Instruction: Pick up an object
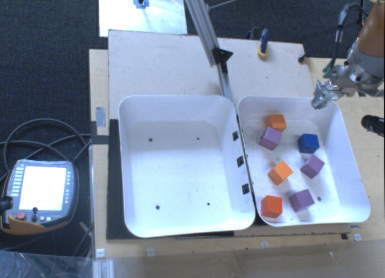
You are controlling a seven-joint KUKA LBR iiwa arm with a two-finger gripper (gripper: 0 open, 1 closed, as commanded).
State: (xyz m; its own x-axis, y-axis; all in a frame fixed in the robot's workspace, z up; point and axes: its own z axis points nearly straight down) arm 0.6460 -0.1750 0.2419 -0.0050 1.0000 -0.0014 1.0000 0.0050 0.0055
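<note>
Pincer (323,97) over right bin (355,168) rim, grip state unclear; 7 cubes, no long axis.

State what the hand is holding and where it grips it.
Nothing is held. The hand hangs above the right bin's back corner, with no cube between its fingers.

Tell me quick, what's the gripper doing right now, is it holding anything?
Gripper: above the far right corner of the right bin, nothing visibly held; open or shut cannot be told.

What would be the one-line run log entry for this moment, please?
gripper: over right bin's far rim | blocks: seven lying in right bin | left bin: beside
</note>
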